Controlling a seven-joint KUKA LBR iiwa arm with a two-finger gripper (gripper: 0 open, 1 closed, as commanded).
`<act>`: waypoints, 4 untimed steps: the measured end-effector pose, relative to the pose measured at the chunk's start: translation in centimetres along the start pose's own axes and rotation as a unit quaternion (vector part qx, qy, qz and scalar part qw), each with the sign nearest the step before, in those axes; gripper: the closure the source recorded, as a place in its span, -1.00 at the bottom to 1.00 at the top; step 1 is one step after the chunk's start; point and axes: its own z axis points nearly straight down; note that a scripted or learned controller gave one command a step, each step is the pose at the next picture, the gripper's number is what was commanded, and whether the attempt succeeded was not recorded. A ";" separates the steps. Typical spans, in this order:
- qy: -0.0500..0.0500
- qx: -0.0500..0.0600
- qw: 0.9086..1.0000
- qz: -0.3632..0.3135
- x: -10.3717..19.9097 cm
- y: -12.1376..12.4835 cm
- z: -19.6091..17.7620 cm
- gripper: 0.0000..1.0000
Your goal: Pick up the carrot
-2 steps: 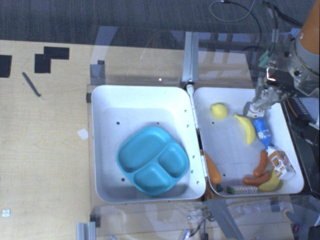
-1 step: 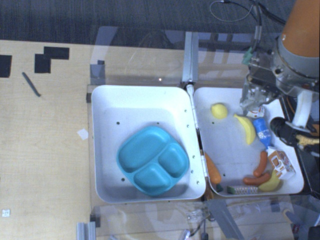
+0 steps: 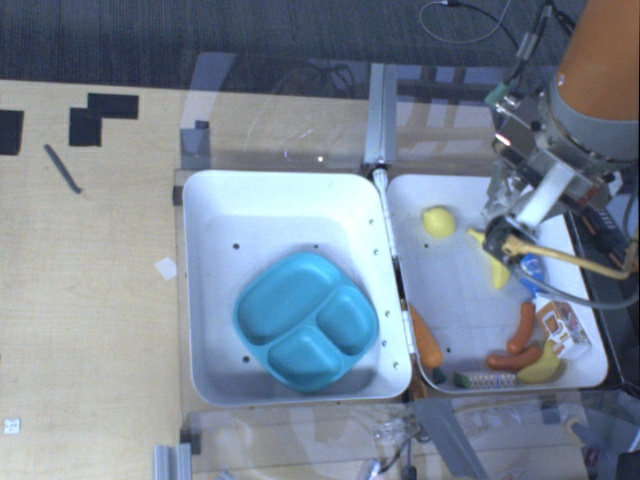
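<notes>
The carrot (image 3: 427, 339) is a short orange piece lying lengthwise against the left wall of the right bin (image 3: 592, 376), near its front corner. My gripper (image 3: 497, 211) hangs over the back half of the right bin, between a yellow lemon (image 3: 437, 221) and the bin's right wall. It is well behind and to the right of the carrot, with nothing visibly held.
A blue divided plate (image 3: 306, 319) lies in the left bin (image 3: 205, 268). Near the right bin's front right sit two red sausages (image 3: 520, 328), a banana (image 3: 541, 369) and a small packet (image 3: 563, 330). A yellow piece (image 3: 499, 274) and a blue item (image 3: 531, 266) lie under the gripper.
</notes>
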 end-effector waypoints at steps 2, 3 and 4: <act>0.001 0.001 0.993 0.115 7.5 -4.6 0.0 1.00; -0.001 0.001 0.999 0.037 5.0 1.3 0.1 1.00; 0.000 0.000 0.997 0.077 6.4 4.6 0.1 1.00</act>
